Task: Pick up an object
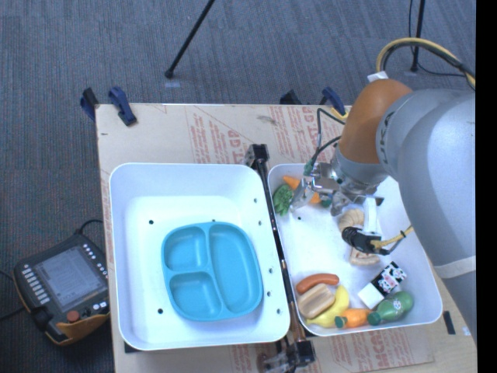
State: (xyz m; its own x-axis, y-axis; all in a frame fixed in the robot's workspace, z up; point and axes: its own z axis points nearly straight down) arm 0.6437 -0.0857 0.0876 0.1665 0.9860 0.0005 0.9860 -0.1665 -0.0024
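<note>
The arm [419,154] reaches in from the right and hangs over the far end of the right bin [419,274], orange band uppermost. Gripper [326,189] sits low in that bin's upper-left corner; whether it is apart or together cannot be told from here, and nothing can be seen held in it. Just beside it, against the bin's left wall, lie a green broccoli piece [282,200] and a small orange carrot piece [290,182]. Along the near end of the same bin: a hot dog in a bun [317,292], a yellow banana [337,309] touching it, an orange carrot [355,317], a green bottle [391,308], a white block [370,294] and a black-and-white cow-print carton [390,277]. The left bin [132,208] holds a blue divided plate [211,270], lying flat near the middle. A teach pendant [60,282] rests on the floor at left.
</note>
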